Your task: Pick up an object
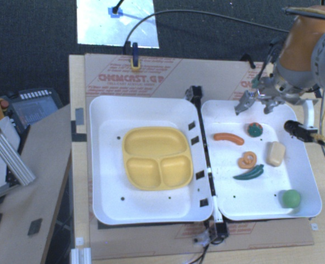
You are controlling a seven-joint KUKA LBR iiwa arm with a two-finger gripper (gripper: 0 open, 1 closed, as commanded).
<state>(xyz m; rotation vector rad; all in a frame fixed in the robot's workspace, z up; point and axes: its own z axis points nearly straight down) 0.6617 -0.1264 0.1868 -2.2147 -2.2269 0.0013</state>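
approach step: gripper (256,102) jaws spread, empty, above right bin (305,202); next descend onto the teal-red toy (254,129).

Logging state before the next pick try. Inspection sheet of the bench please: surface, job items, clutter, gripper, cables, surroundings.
Surface: two white bins, left bin and right bin, on a cardboard sheet.
Job items: in the right bin, sausage, teal-red piece, orange ring, cream block, green pepper, green ball; all lie apart except ring and pepper, which sit close.
Clutter: yellow tray with three compartments, in the left bin.
Gripper: gripper open above the right bin's far edge, nothing between the fingers.
Cables: black cable arcs over the dark floor behind the bench; wires at the near edge.
Surroundings: pendant, foil sheet.
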